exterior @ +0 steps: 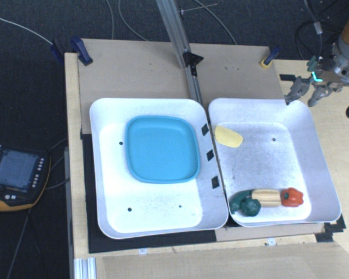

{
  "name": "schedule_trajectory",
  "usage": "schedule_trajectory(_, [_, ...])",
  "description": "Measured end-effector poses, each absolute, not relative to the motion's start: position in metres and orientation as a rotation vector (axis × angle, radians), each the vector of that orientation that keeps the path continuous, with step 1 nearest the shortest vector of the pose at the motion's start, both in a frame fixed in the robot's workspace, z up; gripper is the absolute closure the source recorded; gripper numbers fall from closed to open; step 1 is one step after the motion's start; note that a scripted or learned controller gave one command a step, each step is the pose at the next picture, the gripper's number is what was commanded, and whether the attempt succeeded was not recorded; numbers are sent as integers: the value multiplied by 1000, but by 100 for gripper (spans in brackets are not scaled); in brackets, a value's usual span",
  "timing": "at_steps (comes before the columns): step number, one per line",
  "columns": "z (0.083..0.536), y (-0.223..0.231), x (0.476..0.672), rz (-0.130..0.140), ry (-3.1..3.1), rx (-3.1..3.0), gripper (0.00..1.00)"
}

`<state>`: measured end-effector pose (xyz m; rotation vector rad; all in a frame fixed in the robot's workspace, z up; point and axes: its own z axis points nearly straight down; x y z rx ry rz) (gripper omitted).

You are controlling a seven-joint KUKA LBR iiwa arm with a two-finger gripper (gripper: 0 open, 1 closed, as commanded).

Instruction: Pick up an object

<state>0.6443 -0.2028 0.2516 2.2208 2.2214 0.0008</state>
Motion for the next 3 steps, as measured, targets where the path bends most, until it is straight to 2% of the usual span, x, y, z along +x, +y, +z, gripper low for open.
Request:
schedule_trajectory(1, [252, -203, 644, 1, 2221, 2221, 0])
schedule_trajectory(2, [209, -203, 641, -2, 2223, 2223, 0])
schedule_trajectory(3, [155, -196, 649, -3, 2225, 2223, 0])
